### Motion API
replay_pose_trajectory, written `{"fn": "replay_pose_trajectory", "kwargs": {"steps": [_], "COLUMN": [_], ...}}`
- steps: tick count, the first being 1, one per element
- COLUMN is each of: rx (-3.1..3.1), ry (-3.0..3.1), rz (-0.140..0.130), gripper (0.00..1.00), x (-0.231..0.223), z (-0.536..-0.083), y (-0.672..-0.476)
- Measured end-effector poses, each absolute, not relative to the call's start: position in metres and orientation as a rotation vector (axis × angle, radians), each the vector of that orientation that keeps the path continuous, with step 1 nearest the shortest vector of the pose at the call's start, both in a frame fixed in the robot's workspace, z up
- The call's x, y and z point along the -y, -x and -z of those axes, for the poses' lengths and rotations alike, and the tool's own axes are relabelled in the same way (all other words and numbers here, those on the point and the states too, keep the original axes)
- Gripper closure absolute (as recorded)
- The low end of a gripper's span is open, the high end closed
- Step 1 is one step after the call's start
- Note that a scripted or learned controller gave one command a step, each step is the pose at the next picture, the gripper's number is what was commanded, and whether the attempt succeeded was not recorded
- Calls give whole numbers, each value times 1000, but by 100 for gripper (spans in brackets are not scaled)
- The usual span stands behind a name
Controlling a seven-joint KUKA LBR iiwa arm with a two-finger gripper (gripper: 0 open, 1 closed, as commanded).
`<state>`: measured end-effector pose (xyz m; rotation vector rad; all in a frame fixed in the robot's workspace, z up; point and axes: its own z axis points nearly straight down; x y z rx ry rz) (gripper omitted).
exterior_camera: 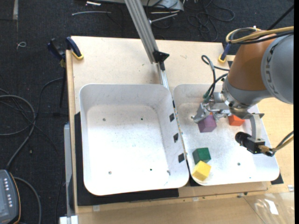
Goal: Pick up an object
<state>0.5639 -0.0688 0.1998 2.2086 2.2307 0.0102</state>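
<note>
The hand [204, 114] is lowered into the right bin [261, 171], directly over a purple block [207, 124] at the bin's upper middle. Whether the block is gripped, or how far the hand is spread, cannot be told, since the metal parts cover the block's top. An orange block [236, 121] is seen just to the right, partly hidden by the arm. A green block [202, 154] and a yellow block [202, 171] are set together near the bin's front edge. The left bin [93, 97] is seen alongside on the bench [112, 59].

A lab: loose cables [18, 111], clamped bench [117, 64], 2 bins [93, 94].
</note>
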Motion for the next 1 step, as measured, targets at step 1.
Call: {"fn": "replay_pose_trajectory", "kwargs": {"steps": [1], "rx": [-2234], "ry": [-2210], "rz": [-4], "gripper": [100], "x": [-25], "z": [-210], "y": [-568]}}
